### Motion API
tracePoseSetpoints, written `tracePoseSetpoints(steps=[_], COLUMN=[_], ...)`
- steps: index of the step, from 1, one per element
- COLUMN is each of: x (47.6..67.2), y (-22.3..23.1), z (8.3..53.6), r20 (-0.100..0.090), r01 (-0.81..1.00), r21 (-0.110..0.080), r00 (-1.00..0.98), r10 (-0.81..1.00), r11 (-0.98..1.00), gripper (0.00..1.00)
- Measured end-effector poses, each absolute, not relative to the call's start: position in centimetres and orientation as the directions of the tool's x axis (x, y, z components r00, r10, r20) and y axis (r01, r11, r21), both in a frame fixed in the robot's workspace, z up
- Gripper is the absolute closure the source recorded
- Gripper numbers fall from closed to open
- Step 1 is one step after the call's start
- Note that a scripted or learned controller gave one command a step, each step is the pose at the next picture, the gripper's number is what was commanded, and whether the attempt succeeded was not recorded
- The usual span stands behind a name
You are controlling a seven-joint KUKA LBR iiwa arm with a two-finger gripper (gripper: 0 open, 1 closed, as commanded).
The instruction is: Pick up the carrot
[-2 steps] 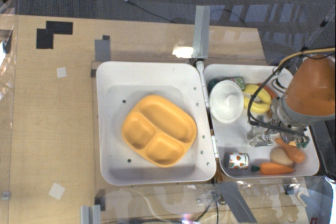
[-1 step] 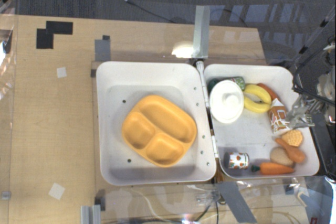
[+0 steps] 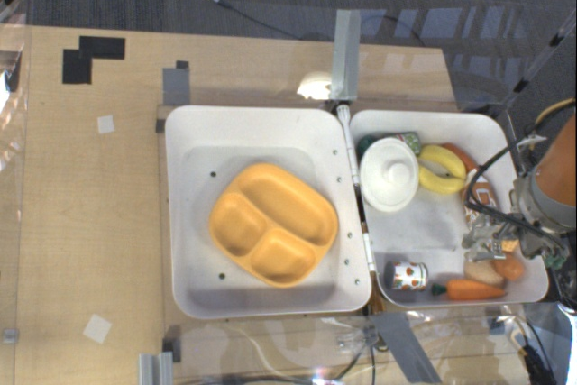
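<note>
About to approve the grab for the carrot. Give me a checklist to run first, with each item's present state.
1. Carrot located, at the right bin's near edge: ok.
2. Carrot's top unobstructed: ok.
3. Gripper over the carrot: not ok, it sits above and slightly right of it.
4. Jaws open: cannot tell.
5. Room around the carrot: not ok, a small can lies to its left and rounded food pieces crowd just behind.

Arm [image 3: 552, 185] reaches in, claw [image 3: 487, 241] pointing down.
</note>
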State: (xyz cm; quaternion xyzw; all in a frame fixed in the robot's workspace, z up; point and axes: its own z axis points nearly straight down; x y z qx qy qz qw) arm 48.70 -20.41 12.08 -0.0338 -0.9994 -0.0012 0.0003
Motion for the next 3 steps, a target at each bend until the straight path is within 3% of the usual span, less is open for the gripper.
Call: tracePoseSetpoints(steps=[1, 2, 3], x=[49.0, 49.1, 49.6], y=[-10.5, -11.0, -12.2], z=[12.8, 12.9, 10.7], r20=[-0.007, -0.014, -0.034], r01=[0.176, 0.183, 0.179], r21=[0.005, 0.001, 0.0], r00=[-0.984, -0.983, -0.983], r10=[0.176, 0.183, 0.178], r11=[0.984, 0.983, 0.984], gripper=[1.0, 0.0, 0.0])
